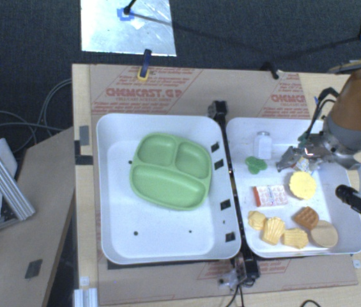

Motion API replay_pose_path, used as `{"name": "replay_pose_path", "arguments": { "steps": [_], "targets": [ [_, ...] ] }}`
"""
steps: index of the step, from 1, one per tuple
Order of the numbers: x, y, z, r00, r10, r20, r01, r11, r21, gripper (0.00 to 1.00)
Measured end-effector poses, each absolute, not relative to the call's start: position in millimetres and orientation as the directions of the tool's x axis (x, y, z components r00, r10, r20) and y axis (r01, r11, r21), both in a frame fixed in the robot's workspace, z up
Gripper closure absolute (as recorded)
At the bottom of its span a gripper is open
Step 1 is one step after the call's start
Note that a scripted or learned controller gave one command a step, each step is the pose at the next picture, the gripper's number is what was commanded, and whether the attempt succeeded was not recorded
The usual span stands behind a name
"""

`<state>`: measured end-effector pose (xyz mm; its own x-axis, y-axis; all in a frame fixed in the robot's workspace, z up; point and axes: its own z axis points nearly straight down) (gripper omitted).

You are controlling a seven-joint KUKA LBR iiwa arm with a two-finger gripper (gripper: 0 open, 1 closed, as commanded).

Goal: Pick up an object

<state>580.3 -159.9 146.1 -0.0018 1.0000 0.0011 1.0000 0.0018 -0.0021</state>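
The right bin [353, 235] holds several small items. A yellow round piece [302, 185] lies near its middle, with a red and white packet [269, 196] to its left and a small green piece [255, 165] further up. Several yellow ridged pieces [273, 228] lie along the front, beside a brown piece [306, 217] and a tan round one [324, 236]. A white piece [263, 144] sits near the back. My gripper [300, 158] hangs over the right bin, just above the yellow round piece. Nothing shows between its fingers.
The left bin [116, 235] holds a green divided plate [170, 171]. A black clamp [218, 109] sits where the bins meet at the back. The arm's grey and orange body [356, 114] covers the right bin's far right corner. Cables trail along the bench's front edge.
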Motion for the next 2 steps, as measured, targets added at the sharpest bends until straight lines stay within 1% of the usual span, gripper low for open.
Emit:
{"name": "replay_pose_path", "arguments": {
  "steps": [1,2],
  "targets": [
    [586.3,-165.2,101.4,-0.001,1.0,0.0,1.0,0.001,0.0,0.0],
    [588.2,-165.2,86.2,-0.001,1.0,-0.001,1.0,0.001,0.004,0.0]
  ]
}}
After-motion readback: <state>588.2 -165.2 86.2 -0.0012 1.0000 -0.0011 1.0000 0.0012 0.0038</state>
